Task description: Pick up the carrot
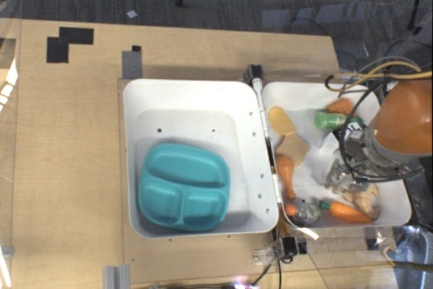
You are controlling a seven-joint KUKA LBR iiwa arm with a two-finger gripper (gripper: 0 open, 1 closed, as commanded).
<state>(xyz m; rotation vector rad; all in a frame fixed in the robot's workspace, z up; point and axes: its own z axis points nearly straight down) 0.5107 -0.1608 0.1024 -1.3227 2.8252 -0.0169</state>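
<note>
The carrot, orange with a small green end pointing left, lies along the front wall of the right bin. My gripper hangs over the middle of that bin, just behind the carrot and slightly to its left. The grey wrist and orange band rise behind it to the right and hide the bin's right part. Nothing shows between the gripper and the carrot except a beige food piece touching the carrot's back side.
The right bin also holds a yellow chip-like piece, a tan piece, a long orange piece, a green item, an orange item and a dark lump. A teal divided tray sits in the left bin.
</note>
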